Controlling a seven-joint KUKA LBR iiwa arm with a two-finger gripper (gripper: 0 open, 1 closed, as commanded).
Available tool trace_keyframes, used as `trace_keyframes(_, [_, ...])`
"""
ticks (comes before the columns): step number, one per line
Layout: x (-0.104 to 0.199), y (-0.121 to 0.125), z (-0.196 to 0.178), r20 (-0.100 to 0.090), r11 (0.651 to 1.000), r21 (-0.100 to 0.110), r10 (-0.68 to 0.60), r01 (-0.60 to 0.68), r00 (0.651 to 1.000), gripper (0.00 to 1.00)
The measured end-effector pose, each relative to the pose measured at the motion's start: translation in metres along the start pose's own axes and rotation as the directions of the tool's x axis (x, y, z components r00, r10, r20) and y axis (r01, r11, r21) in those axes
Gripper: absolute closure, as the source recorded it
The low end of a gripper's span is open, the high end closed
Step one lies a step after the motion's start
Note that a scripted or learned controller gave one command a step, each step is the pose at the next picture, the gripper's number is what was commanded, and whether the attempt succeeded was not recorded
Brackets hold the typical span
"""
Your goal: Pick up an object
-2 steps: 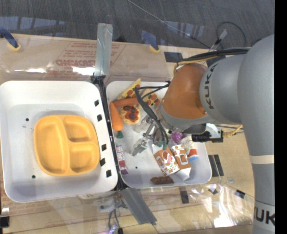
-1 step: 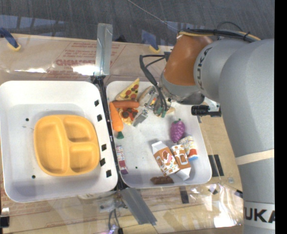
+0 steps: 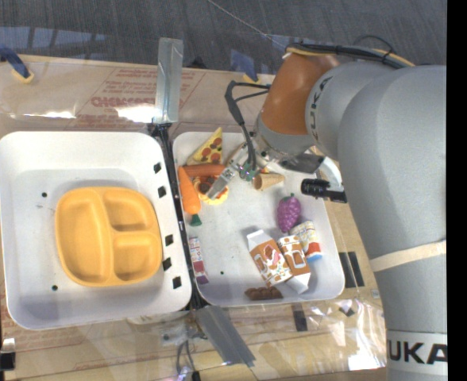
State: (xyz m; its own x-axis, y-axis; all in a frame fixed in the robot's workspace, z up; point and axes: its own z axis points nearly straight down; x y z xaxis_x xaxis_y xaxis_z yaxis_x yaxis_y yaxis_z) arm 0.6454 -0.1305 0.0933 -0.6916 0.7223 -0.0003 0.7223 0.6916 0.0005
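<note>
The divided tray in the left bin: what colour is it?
Yellow-orange all over; the divided tray shows plainly in the camera view.

One fixed camera looks down slantwise, seemingly fairly close, on both bins (image 3: 82, 153).

- White letters "UKA" at lower right on grey arm (image 3: 400, 213), cut off by the frame edge.
- More white lettering running up the arm's wrist housing just beside orange band (image 3: 293, 94), too slanted to read.
- Red print on clear plastic sheet (image 3: 98, 94) behind left bin (image 3: 11, 236), too faint to read.
- Printed carton (image 3: 277, 262) in right bin (image 3: 329, 280), wording too small to read.
</note>
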Motion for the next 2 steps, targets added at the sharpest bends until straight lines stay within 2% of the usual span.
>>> trace_keyframes(1, [0.026,0.002,-0.001,0.006,0.980,0.002,0.198,-0.198,0.980,0.00])
trace_keyframes(2, [0.027,0.004,-0.013,0.006,0.982,-0.001,0.190,-0.190,0.982,1.00])
